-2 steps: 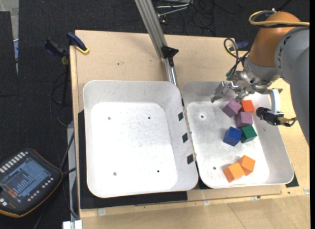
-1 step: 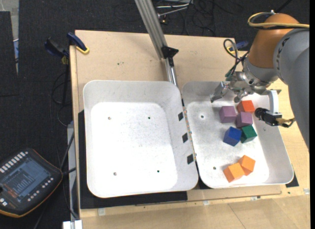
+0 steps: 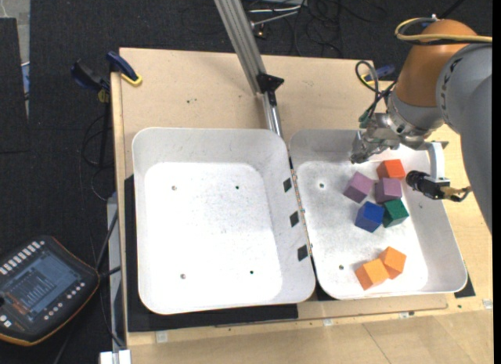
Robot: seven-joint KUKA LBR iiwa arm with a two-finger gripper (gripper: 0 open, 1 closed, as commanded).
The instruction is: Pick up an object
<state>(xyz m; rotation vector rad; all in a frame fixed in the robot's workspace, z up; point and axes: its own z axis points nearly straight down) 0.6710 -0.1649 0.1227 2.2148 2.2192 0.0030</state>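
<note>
Small coloured cubes — a red-orange one (image 3: 391,169), two purple (image 3: 358,187) (image 3: 388,190), a blue (image 3: 369,216), a green (image 3: 396,211) and two orange (image 3: 372,273) (image 3: 394,261) — lie in the shallow white right-hand bin (image 3: 329,276), the grey two-finger gripper (image 3: 365,151) hanging just above the cluster's far edge, beside the white left-hand bin (image 3: 156,167).

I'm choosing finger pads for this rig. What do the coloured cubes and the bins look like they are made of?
The coloured cubes look like foam or painted wood: matte, solid colours, no glare, slightly soft edges; which one is unclear. The right bin and left bin look like thin moulded plastic: white, rounded corners, a raised rim and a faint sheen with dark scuff specks.
</note>
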